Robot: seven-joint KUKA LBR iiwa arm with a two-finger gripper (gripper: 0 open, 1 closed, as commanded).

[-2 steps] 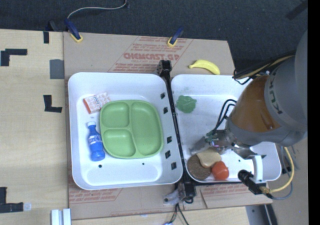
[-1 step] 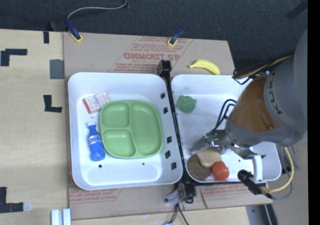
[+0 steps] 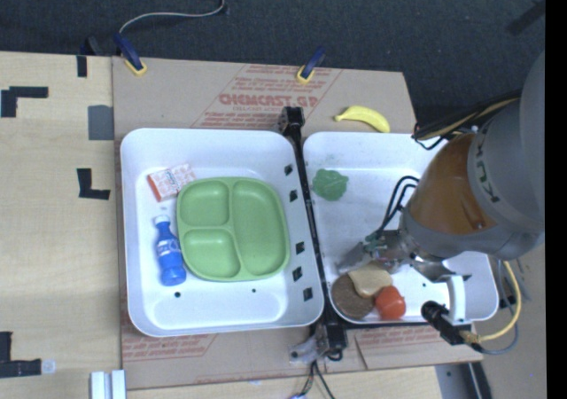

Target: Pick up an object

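In the right bin (image 3: 354,162), my gripper (image 3: 370,251) hangs low near the front, under the orange-banded wrist (image 3: 452,193). Just below it lies a tan, bread-like piece (image 3: 369,281). That piece rests partly on a brown round disc (image 3: 348,298), with a red ball-like object (image 3: 390,303) touching its right side. A green soft lump (image 3: 330,184) sits alone at the bin's back left, well away from the gripper. I see nothing held.
The left bin (image 3: 142,158) holds a green divided plate (image 3: 234,229), a blue bottle (image 3: 169,254) and a red-and-white packet (image 3: 170,181). A banana (image 3: 363,118) lies on the cardboard behind the right bin. A black divider (image 3: 299,193) joins the bins.
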